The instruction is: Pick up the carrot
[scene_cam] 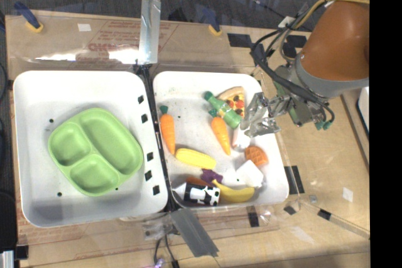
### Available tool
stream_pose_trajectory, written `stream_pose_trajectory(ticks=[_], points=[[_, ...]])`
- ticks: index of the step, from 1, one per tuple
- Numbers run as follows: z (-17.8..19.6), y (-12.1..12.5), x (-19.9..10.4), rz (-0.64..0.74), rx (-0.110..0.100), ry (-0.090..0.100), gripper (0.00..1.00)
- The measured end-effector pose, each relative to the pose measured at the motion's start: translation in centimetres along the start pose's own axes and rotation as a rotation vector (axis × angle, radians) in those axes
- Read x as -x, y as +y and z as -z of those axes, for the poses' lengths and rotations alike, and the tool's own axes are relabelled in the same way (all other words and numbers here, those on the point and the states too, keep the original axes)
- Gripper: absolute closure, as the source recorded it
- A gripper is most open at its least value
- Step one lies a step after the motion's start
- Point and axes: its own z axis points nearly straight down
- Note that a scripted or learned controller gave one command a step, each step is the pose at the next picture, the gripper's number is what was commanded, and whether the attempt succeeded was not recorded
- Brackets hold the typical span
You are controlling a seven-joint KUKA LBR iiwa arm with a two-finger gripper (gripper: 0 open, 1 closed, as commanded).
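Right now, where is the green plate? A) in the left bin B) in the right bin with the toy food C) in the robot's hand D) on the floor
A: the green plate lies alone in the left bin, while the carrots and other toy food sit in the right bin.

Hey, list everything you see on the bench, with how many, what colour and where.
carrots: two, orange; one by the right bin's left wall, one mid-bin beside the claw
pizza slice: one, tan and red, right bin, far side
yellow piece: one, right bin, middle
banana: one, yellow, right bin, near edge
black-and-white toy: one, right bin, near-left corner
divided plate: one, green, left bin
bins: two, white, side by side; left, right
arm: grey and orange, from the right
claw: metal, over the right bin's right side
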Motion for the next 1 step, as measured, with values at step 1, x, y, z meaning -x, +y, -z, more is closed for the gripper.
stream_pose_trajectory(ticks=[1], points=[[1.02, 0.10, 0.15, 0.005, 0.000, -0.001, 1.00]])
